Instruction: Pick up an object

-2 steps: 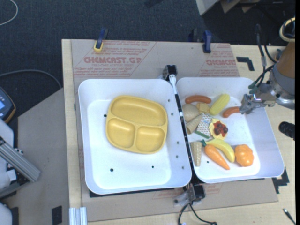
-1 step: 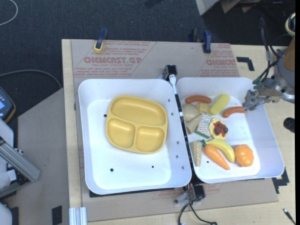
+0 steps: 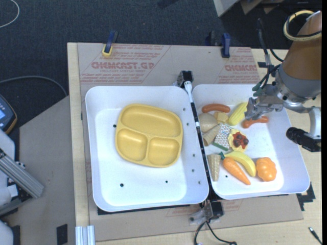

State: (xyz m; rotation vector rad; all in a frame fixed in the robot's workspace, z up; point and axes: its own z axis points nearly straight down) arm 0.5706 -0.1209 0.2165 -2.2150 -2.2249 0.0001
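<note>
My gripper (image 3: 255, 107) hangs low over the back right part of the right bin (image 3: 291, 157). A small red-orange piece (image 3: 255, 120) lies just below its tip, and a yellow corn cob (image 3: 236, 114) sits directly to its left. Further left in the same bin lies a red sausage (image 3: 215, 107). Toward the bin's front are a pizza slice (image 3: 238, 139), a banana (image 3: 244, 161), a carrot (image 3: 236, 170) and an orange pepper (image 3: 265, 168). Whether the gripper touches the red-orange piece is unclear.
A yellow divided plate (image 3: 148, 135) lies in the left bin (image 3: 102, 152). A beige bread piece (image 3: 207, 121), a checkered piece (image 3: 222, 135) and a wafer cone (image 3: 214, 166) crowd the right bin's left side, by the divider between the bins (image 3: 196, 131).
</note>
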